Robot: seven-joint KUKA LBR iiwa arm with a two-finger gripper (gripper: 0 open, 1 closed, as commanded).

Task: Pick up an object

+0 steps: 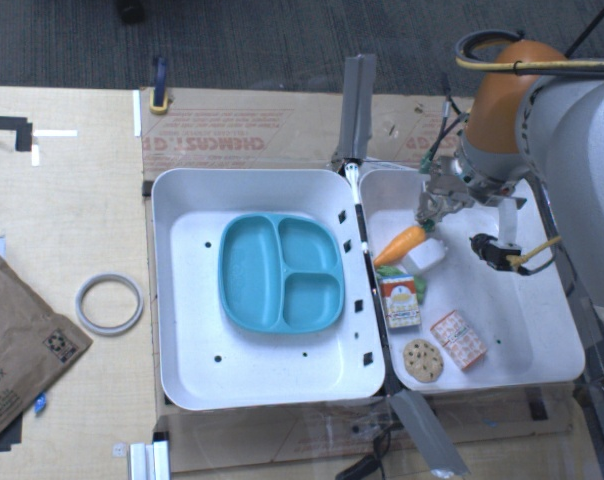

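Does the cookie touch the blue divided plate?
Apart. The camera view shows the cookie in the right bin and the blue divided plate in the left bin, with the bin walls between them.

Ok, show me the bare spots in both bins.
Left bin: bare floor rings the blue plate, widest along the near wall. Right bin: bare along the far-right side. Crowded at its left wall, with carrot, carton, cookie and packet.

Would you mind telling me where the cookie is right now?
The cookie lies in the right bin, near its front edge, just below the small carton and left of the red-and-white packet.
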